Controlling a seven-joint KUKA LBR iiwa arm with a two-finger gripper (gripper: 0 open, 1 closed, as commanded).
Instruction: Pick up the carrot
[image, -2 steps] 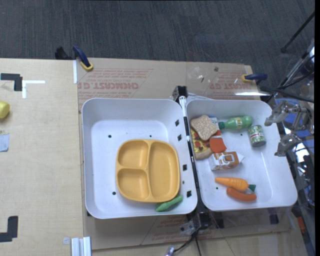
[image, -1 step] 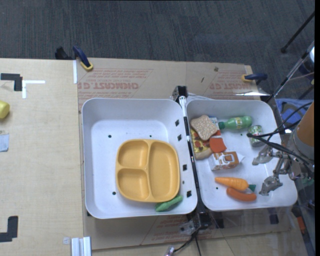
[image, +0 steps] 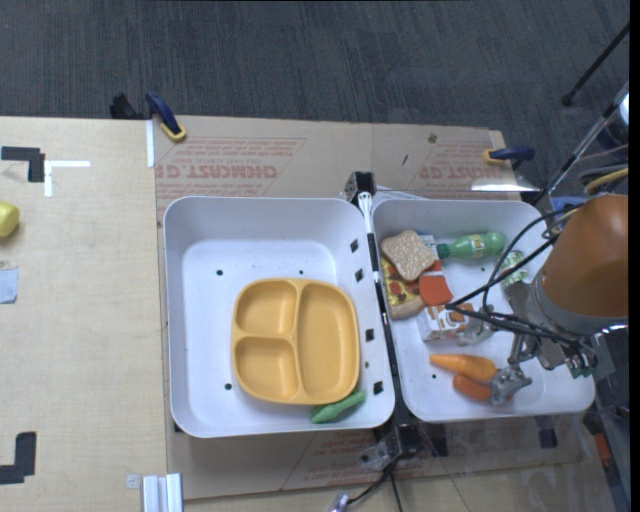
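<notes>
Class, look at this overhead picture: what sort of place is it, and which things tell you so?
Probably a robot test bench, not a kitchen. Two white bins sit clamped on cardboard, a grey and orange arm reaches in trailing cables, and the carrot and bread look like toy food.

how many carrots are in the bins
2. One carrot lies in the right bin near its front. A second lies just in front of it by the gripper; part may be hidden.

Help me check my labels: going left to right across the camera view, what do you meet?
Yellow object → yellow divided plate → green pod → toast slice → carrot → gripper
</notes>
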